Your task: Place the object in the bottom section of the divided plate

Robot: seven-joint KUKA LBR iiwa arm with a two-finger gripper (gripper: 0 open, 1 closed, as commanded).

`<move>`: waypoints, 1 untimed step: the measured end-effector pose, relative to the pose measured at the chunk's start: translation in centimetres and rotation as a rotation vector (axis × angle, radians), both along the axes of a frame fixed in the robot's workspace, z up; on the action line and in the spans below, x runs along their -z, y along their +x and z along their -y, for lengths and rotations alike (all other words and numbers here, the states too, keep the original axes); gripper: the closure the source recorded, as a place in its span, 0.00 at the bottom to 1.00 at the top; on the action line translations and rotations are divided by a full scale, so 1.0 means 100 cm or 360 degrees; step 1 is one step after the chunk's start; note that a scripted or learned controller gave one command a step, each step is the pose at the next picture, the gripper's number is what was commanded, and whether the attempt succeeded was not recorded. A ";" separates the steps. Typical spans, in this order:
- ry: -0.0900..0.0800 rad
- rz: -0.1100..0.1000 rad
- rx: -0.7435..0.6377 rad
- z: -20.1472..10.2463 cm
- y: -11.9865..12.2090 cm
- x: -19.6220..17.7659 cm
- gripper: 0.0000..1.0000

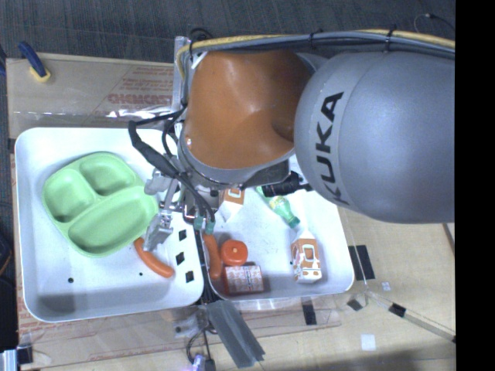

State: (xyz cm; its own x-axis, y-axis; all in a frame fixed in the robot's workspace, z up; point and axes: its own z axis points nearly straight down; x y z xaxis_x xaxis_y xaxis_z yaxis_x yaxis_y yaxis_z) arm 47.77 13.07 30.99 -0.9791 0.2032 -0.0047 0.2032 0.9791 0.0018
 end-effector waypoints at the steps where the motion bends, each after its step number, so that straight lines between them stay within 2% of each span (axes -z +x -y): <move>1: 0.0001 0.0006 -0.0009 -0.001 0.001 -0.011 1.00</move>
State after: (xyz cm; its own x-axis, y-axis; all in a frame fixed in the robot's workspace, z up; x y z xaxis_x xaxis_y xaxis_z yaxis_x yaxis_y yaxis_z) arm 47.88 13.19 32.05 -0.9802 0.1976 -0.0085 0.1976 0.9803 0.0034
